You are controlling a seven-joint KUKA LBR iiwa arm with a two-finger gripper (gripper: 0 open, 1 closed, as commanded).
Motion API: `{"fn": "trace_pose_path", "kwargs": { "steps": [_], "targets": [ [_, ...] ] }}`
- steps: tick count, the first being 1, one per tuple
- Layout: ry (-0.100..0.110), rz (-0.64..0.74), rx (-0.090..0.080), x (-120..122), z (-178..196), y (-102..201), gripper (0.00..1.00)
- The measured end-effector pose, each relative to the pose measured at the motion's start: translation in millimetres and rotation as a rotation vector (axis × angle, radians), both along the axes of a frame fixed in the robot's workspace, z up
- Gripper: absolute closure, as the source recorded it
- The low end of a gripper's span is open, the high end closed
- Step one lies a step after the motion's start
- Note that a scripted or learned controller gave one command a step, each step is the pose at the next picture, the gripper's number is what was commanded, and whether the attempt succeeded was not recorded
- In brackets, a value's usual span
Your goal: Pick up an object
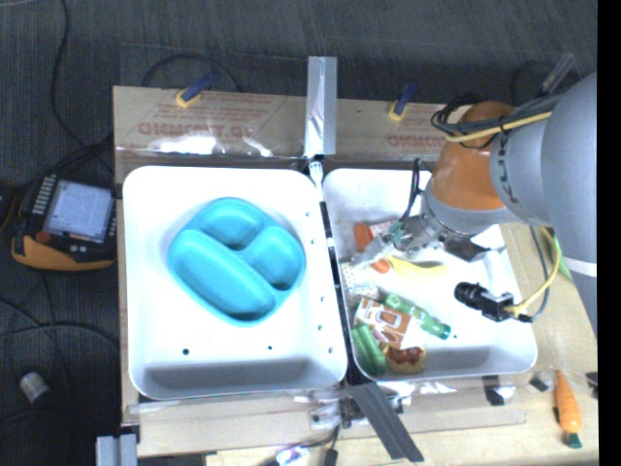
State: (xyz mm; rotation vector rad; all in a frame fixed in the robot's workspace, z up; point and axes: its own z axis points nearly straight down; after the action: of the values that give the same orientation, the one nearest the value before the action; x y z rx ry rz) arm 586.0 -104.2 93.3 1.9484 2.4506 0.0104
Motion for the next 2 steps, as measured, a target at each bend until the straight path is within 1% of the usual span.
{"fn": "trace_pose_path", "kwargs": {
  "steps": [1,2],
  "targets": [
    [-0.002,0.002,0.006,1.5,10.4,3.2,1.0],
    [-0.001,0.002,0.006,1.0,9.8,3.3,0.0]
  ]
}}
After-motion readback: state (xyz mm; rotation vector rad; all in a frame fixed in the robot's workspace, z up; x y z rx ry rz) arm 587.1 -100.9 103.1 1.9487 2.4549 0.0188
